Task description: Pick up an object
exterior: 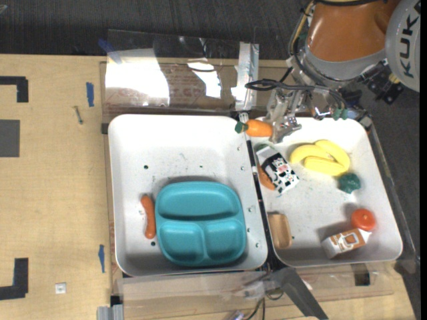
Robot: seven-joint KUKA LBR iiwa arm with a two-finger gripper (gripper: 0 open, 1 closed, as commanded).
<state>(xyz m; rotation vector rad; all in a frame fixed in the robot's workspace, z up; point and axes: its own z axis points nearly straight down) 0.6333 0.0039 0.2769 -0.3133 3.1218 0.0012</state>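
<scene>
My gripper hangs over the back left corner of the right bin. It is shut on the thick end of an orange toy carrot. The carrot sticks out to the left, and its green tip reaches over the divide between the bins. Just below the gripper lie a black-and-white cow-patterned carton and a bunch of yellow bananas.
The right bin also holds a green broccoli piece, a red tomato, a small white and orange carton and a brown bread slice. In the left bin sit a teal divided tray and an orange sausage.
</scene>
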